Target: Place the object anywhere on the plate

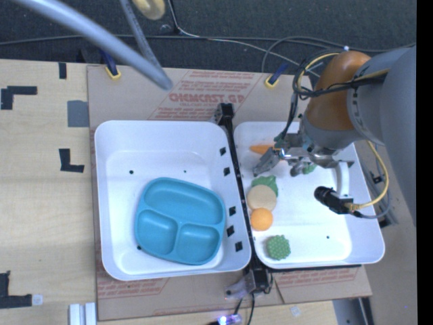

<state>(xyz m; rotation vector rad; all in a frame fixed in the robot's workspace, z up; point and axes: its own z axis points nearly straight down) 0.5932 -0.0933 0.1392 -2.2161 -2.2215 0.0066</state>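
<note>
The arm comes in from the right, orange band above the wrist, and hangs over the back half of the right bin (365,249). The gripper (270,160) points toward the divider between the bins; its fingers stand apart with nothing between them. Just beyond the fingertips an orange carrot-like piece (260,149) lies near the back wall.

Along the right bin's left side, front to back: a green bumpy object (278,247), a small orange ball (261,219), a cream round object (262,198) touching a green leafy piece (266,182) behind it.

The left bin (115,147) holds the blue plate (180,221), three compartments, toward its front. Nothing rests on the plate.
</note>
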